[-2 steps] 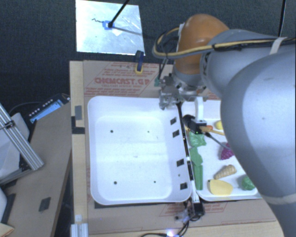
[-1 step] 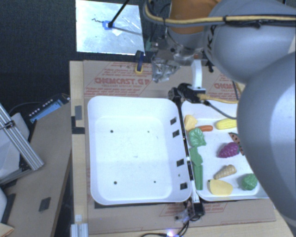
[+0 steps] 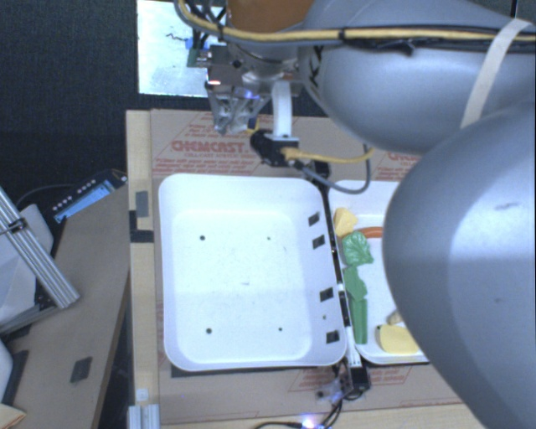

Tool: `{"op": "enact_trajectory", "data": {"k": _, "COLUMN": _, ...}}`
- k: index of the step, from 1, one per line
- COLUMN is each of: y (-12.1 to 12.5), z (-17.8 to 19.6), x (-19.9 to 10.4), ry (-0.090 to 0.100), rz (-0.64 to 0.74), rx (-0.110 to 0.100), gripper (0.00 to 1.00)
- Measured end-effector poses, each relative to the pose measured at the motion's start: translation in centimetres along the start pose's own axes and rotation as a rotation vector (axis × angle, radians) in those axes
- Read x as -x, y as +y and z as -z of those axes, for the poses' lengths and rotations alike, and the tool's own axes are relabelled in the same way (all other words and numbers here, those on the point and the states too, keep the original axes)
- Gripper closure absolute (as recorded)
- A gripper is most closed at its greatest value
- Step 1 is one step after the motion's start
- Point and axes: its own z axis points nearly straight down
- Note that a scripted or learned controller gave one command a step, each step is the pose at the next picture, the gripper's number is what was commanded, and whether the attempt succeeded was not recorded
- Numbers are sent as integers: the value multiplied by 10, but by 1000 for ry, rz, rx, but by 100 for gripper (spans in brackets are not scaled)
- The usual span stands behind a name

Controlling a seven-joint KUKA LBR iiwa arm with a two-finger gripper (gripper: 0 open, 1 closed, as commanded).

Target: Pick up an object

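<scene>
Worktop [image 3: 209,134]: brown board printed with red lettering, carrying two shallow white bins side by side. Left bin [image 3: 176,251]: white, rounded corners, a few small dark specks on its floor. Right bin [image 3: 377,201]: largely covered by the arm, its near-left portion in sight. Contents of right bin, all close along its left wall: one green object [image 3: 356,281], elongated, leafy at the top and stretching toward the near edge; one yellow piece [image 3: 345,220] just above the green object's head; one orange piece [image 3: 371,232] just beside it to the right; one pale yellow piece [image 3: 395,339] near the bin's front edge. Arm [image 3: 452,193]: grey, bulky, entering from the right and crossing above the right bin, with an orange band [image 3: 264,12] at the top of the view. Pincer [image 3: 237,113]: beyond the far edge of the left bin, over the printed board, well apart from the objects; whether its fingers are parted or closed cannot be told, and nothing is seen between them.
</scene>
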Motion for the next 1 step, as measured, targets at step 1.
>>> {"op": "enact_trajectory", "data": {"k": 1, "y": 0, "z": -13, "x": 51, "ry": -8, "rz": -17, "rx": -8, "gripper": 100}}
